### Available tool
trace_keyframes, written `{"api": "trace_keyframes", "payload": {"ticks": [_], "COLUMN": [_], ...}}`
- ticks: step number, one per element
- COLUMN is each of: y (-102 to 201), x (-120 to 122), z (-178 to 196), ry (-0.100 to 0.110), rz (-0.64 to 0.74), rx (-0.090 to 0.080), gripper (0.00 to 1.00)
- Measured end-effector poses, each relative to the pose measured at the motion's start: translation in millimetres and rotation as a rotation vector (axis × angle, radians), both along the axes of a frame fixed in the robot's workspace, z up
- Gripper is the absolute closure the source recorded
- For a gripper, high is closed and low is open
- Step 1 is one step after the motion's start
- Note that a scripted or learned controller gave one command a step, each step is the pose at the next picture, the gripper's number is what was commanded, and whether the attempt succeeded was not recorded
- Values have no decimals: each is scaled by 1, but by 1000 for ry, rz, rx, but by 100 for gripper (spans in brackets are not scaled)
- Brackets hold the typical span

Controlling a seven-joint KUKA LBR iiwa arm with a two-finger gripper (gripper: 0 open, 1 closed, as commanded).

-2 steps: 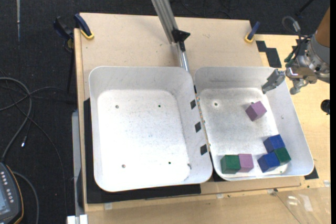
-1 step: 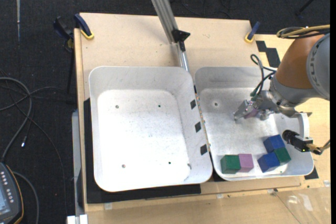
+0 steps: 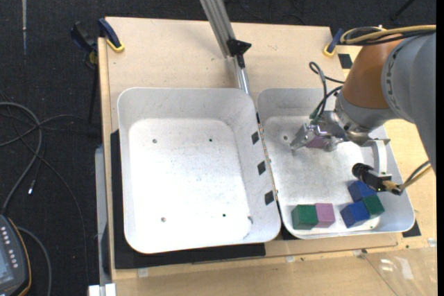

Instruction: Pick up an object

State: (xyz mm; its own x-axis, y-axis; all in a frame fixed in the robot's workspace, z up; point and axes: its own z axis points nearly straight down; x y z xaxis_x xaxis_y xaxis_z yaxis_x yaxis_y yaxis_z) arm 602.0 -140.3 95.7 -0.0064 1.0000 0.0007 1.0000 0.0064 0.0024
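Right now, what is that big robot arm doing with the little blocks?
The grey and orange robot arm is reaching into the right bin from the side. Its pincer is down low over the bin floor, right by a small purple thing, but I cannot tell if it has grabbed it. Near the front of that bin sit a green block, a pink block, two blue blocks and another green one. The left bin sits beside it.

Wooden bench [image 3: 180, 55] bearing two white bins [image 3: 139, 104] side by side
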Motion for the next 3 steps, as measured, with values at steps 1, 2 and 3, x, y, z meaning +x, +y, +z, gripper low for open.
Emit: {"api": "trace_keyframes", "payload": {"ticks": [1, 2, 3], "y": [20, 40, 44], "x": [56, 32, 17], "z": [0, 0, 105], "ry": [-4, 3, -6], "rz": [0, -3, -4], "rx": [-2, -1, -2], "gripper": [0, 0, 0]}}
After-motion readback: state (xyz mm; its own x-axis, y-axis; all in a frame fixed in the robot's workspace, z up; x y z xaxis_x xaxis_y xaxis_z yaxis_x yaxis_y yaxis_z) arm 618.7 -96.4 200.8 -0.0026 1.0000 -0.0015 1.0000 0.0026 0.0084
